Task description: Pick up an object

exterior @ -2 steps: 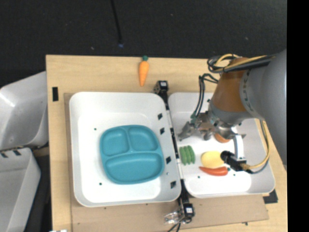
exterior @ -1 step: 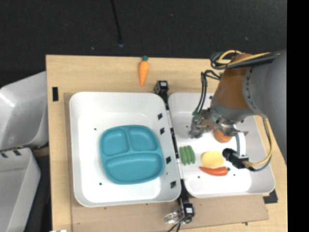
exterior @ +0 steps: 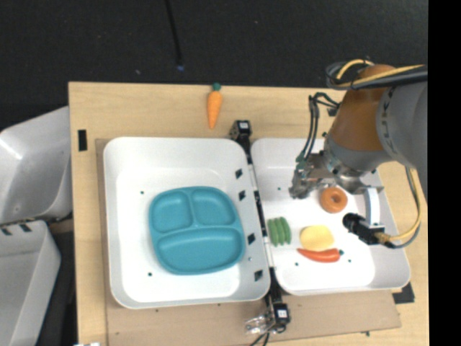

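I have the gripper (exterior: 306,182) low over the far part of the right bin (exterior: 284,157), just beside the orange round object (exterior: 333,199); I judge this the approach to a pick. Finger state: I cannot tell from this angle, and nothing is visibly held. Right bin contents, four items: one orange round object, one yellow object (exterior: 317,236), one red chili (exterior: 319,255), one green object (exterior: 279,231). Left bin (exterior: 122,215): one blue divided plate (exterior: 196,229). One toy carrot (exterior: 214,107) lies outside on the bench (exterior: 144,107), beyond both bins.
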Action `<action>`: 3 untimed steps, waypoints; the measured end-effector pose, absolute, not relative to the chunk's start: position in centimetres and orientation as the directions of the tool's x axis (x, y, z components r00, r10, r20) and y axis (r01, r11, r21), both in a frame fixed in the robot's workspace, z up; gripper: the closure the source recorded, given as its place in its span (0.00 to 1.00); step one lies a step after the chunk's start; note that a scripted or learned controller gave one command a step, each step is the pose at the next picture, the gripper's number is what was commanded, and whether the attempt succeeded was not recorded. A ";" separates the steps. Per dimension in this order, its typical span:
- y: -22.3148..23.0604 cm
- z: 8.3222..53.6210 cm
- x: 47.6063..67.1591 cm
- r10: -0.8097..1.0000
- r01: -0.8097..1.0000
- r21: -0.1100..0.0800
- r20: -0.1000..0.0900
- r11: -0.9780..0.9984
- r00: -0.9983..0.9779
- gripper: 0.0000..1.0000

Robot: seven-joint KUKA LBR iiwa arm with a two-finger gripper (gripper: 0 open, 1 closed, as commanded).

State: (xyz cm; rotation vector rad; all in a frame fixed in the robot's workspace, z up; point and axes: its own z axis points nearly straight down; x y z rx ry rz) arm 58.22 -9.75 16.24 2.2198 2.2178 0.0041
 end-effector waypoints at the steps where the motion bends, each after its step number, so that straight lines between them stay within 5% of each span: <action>1: -9.8 20.6 58.2 1.000 1.000 0.005 -0.001 0.002 -0.002 1.00; 2: -9.9 26.0 58.4 1.000 1.000 0.007 -0.002 0.003 -0.003 1.00; 3: -4.6 26.7 59.3 1.000 1.000 0.003 0.001 0.007 -0.007 1.00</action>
